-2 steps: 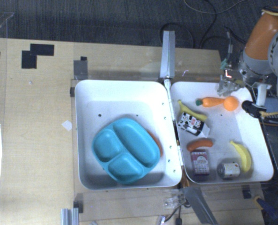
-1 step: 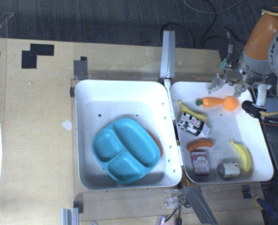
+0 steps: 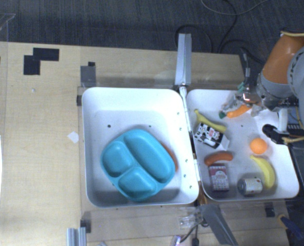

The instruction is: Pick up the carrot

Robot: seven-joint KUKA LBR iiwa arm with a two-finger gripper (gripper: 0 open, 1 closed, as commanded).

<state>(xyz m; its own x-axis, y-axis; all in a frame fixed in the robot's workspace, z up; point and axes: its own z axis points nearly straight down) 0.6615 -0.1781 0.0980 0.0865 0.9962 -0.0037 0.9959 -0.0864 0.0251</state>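
We look at the carrot point(image 3: 238, 111) first. It lies near the top of the right bin point(image 3: 290, 191), close to the far wall. Its long side runs left to right, tipped up a little at the right end. The green top points left and down, and the fat orange end points right, toward the arm point(image 3: 286, 65).

The gripper point(image 3: 250, 97) is right at that fat end, just above it and a bit to the right. It looks like it touches the carrot or almost does. We cannot tell if it is open or closed, or if it has the carrot.

So the carrot lies just left of the gripper and a little below it. We think the grab has to come across the thin side of the carrot, not along its length.

A banana point(image 3: 210, 122) lies further left and lower, well away from the carrot. An orange ball point(image 3: 258, 146) sits lower down.
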